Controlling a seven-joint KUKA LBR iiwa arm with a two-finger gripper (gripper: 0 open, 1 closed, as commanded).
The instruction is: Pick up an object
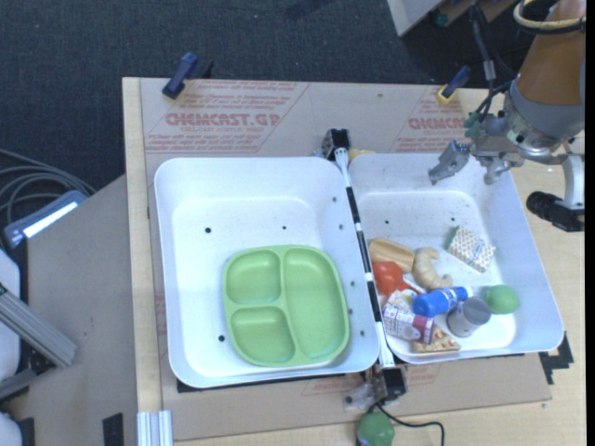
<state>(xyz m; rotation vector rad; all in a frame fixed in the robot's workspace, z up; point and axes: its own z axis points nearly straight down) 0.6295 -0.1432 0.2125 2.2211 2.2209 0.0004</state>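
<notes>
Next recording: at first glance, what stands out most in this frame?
The light green divided tray lying alone in the left bin draws the eye first. Next is the colourful heap of small items at the near end of the right bin, including a blue bottle and a green ball. The tool hovers over that bin's far edge.

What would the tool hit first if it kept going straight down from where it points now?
Probably the bare white floor of the right bin, near its far edge. The tool hangs well clear of the food pile; depth is uncertain.
</notes>
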